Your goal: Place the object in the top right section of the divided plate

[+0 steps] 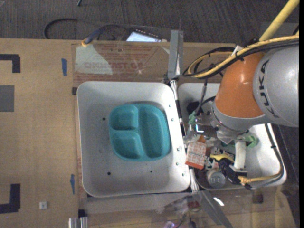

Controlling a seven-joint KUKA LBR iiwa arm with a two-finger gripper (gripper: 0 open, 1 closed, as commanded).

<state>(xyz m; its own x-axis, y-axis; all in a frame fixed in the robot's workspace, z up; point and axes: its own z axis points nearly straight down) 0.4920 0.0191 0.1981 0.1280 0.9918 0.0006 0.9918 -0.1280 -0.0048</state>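
A teal divided plate (139, 131) lies in the left white bin (92, 165). It has two small sections on its left side and one long section on its right, and nothing lies in any of them. My gripper (203, 128) hangs over the left part of the right bin (275, 160), mostly hidden under the orange wrist. Just below it sits a small orange and white carton (195, 155) among other items. I see no object lifted clear of the pile.
The right bin holds a clutter: a white tube (240, 154), a green item (250, 139), a yellow and black piece (223, 163) and a round grey can (216, 178). A raised divider (178, 113) separates the bins. Yellow cables (266, 41) trail over the arm.
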